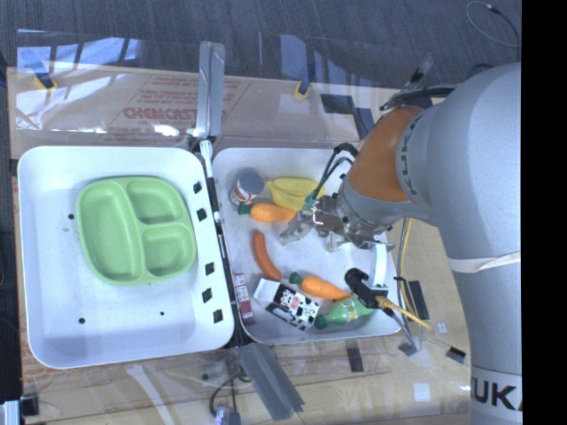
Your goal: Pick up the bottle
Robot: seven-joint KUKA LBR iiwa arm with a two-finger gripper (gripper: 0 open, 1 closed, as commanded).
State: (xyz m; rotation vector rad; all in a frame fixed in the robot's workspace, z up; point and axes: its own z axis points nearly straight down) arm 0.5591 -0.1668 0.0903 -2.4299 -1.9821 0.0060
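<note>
The worktop (pixel 106 104) carries two shallow white bins side by side.

**Left bin** (pixel 44 264): one item. A light green divided plate (pixel 135 228) with three compartments lies flat near the middle of the bin floor.

**Right bin** (pixel 232 168): several items, listed from the far end to the near end.
- One small can (pixel 249 186) with a grey top, near the far left corner.
- One yellow item (pixel 294 190), just right of the can.
- Two carrots. The first carrot (pixel 271 212) lies just beside the yellow item, on its near side. The second carrot (pixel 319 286) lies further forward, near the bin's front wall.
- One orange-red sausage (pixel 264 254), lying on the bin floor between the two carrots.
- One black-and-white patterned carton (pixel 293 305), at the near left, touching the second carrot's green end.
- One green bottle (pixel 349 312), lying on its side in the near right corner, just beside the second carrot and the carton.

**Arm**: one grey arm with an orange band enters from the right and reaches over the right bin. The gripper (pixel 312 224) sits above the middle of the bin, near the first carrot and well apart from the bottle. Whether it stands wide or narrow cannot be told. A dark cable fitting (pixel 363 287) hangs close above the bottle.
</note>
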